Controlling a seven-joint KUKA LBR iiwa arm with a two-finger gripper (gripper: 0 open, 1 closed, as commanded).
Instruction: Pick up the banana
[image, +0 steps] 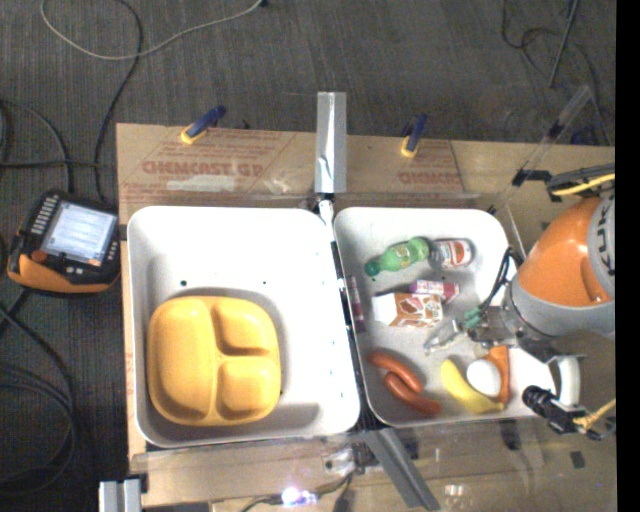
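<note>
Banana (466, 389) lying in right bin (420, 216), near front right corner, curved, yellow; touching white egg-like object (483, 378) on its right side; orange carrot (499, 372) lying just beyond egg, against bin's right wall.

Gripper (447, 335) hanging above middle right of same bin, reaching in from right; metallic fingers pointing left toward snack packet (415, 309); finger spacing not readable at this angle, possibly slightly parted, so cannot tell; nothing visibly sitting between fingers; gripper positioned beyond banana, near but apart from it.

Arm (565, 275) showing grey body and orange band, covering right edge of bin.

Other contents of right bin: green bottle (396, 256) lying on its side near far wall; red and white can (452, 252) just beside bottle's right end; small pink packet (436, 289) lying between can and snack packet; two red sausages (404, 382) lying side by side at front, left of banana, well apart from gripper.

Left bin (200, 222) holding yellow compartment tray (215, 357), sitting toward front left, flat.

Bench surroundings: cardboard sheet (240, 165) lying under far side of bins, held by two blue and yellow clamps (203, 124); metal bar (330, 140) standing between bins at far edge; handheld control pendant (68, 243) resting on floor left of bench, screen lit.
</note>
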